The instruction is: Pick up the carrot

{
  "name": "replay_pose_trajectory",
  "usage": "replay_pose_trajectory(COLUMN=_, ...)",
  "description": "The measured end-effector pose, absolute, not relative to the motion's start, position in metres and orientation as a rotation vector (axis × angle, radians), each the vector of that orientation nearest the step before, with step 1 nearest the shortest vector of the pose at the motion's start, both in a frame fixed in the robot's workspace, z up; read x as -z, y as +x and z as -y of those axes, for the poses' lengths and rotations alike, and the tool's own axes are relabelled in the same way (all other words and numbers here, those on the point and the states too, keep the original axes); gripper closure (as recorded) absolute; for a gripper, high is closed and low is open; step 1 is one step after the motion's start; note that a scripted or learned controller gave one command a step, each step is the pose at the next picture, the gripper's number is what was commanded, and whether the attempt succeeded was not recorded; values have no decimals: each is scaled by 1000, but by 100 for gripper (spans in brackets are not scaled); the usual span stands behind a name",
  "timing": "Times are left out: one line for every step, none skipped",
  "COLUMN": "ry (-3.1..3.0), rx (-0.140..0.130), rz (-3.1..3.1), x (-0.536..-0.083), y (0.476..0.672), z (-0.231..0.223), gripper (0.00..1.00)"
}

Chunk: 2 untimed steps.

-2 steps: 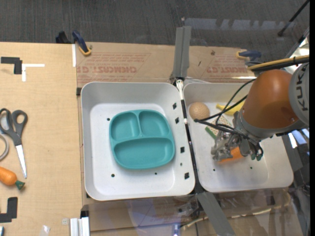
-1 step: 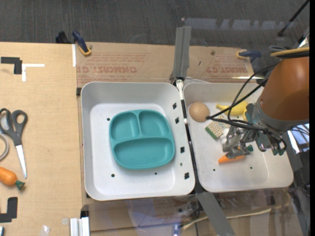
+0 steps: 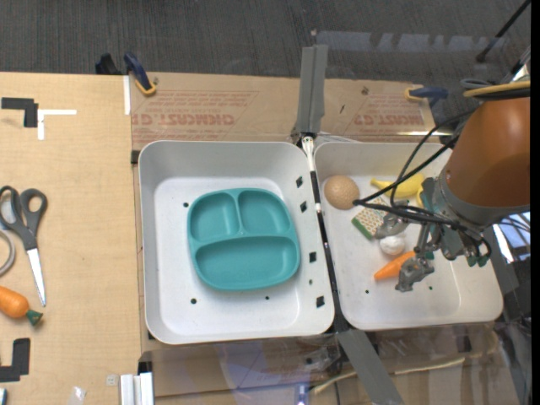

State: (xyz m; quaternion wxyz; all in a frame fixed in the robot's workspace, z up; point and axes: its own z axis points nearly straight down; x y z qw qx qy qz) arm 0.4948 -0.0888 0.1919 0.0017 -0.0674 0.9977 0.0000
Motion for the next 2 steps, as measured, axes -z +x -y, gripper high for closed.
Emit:
replay_pose_trajectory(ry=-177, rx=-1, rz=-3134, x=-92, y=536, z=107, gripper=0)
replay_pose_trajectory(ry=-180, rx=0, rz=-3130, x=-102, y=538, z=106, gripper=100)
